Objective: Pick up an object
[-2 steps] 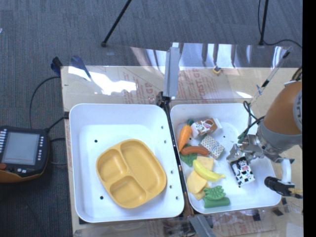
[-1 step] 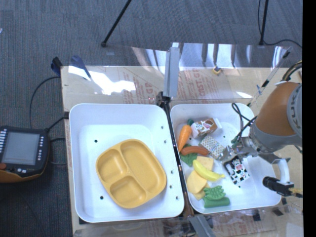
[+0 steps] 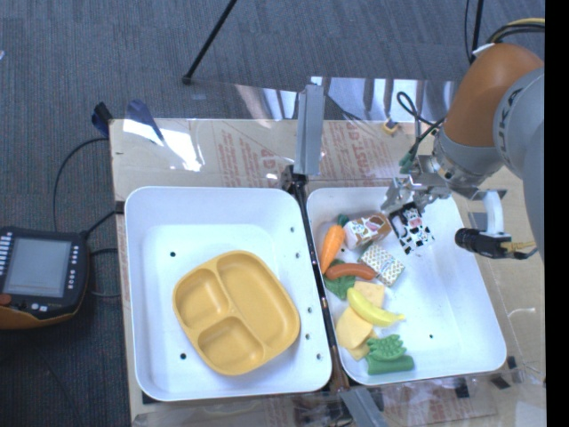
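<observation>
Several toy foods crowd the right bin's (image 3: 462, 327) left side: carrot (image 3: 331, 245), banana (image 3: 372, 308), green piece (image 3: 389, 358). Above them, the gripper (image 3: 407, 210) grasps a black-and-white patterned object (image 3: 412, 230). A yellow tray (image 3: 236, 310) sits in the left bin (image 3: 160, 229).

Dark grey carpet (image 3: 107, 52) — tripod leg (image 3: 216, 32) across it, handheld pendant (image 3: 37, 274) left.
</observation>
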Robot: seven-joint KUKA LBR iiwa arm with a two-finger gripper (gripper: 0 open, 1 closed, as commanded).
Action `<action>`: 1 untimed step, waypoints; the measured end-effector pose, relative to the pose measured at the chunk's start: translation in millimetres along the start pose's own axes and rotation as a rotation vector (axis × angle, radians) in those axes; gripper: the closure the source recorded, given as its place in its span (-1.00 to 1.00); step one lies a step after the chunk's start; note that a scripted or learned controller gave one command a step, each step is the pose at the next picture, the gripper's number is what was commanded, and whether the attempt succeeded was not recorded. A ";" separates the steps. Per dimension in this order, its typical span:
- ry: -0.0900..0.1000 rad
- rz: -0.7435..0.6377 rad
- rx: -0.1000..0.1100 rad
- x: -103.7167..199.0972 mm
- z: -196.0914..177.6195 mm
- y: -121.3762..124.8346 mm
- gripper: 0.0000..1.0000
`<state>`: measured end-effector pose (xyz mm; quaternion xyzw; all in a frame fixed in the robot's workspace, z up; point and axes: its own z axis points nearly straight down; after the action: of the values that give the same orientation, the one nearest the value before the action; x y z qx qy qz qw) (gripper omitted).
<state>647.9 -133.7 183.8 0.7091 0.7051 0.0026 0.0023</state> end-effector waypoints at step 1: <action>0.000 0.003 0.012 -2.0 5.8 -3.2 -1.00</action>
<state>644.7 -135.7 178.0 0.7102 0.7040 -0.0016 -0.0018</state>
